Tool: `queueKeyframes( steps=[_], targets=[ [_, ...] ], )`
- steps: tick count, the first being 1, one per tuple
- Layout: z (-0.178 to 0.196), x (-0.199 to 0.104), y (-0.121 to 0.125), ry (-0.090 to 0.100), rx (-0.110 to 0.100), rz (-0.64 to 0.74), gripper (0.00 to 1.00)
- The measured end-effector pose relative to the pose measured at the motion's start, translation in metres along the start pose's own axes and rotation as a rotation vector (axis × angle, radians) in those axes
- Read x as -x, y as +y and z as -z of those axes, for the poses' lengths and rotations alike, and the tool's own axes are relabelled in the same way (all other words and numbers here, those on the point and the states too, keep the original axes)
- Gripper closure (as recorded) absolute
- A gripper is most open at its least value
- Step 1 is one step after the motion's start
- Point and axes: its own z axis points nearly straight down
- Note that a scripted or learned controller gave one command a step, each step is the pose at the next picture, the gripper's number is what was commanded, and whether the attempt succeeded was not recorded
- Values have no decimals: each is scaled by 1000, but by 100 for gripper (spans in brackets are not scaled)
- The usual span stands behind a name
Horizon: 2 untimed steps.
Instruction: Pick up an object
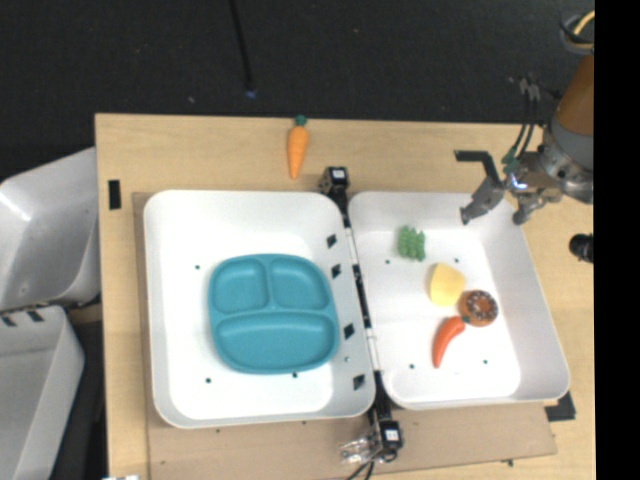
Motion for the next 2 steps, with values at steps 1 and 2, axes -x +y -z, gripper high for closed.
queueKeyframes(
  steps=[1, 2],
  targets=[
    [-44, 4, -6, 0, 0, -3, 0],
    [-105, 11, -4, -1, 1, -4, 0]
  ],
)
